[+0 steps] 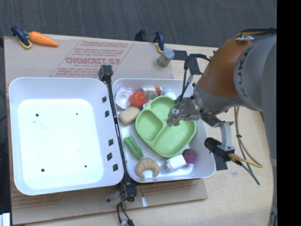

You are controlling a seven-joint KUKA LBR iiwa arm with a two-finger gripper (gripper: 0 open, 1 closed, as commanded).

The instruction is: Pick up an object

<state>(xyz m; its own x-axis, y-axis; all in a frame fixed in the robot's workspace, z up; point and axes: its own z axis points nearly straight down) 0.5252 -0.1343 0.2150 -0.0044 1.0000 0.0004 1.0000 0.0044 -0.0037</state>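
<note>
I have the hand (175, 117) low over the green plate (164, 126) in the right bin (207, 171), directly beneath it; I cannot tell its state, and nothing shows pinched.

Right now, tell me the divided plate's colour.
Light green; the divided plate shows clearly in the camera view.

The arm (244, 74) is bulky and rounded, its shell smooth grey with a broad orange band above the wrist. Below that sits a darker grey metal wrist block carrying the small gripper (175, 116). Thin black cables loop along the arm, and a yellow cable (247, 160) trails beneath it.
</note>
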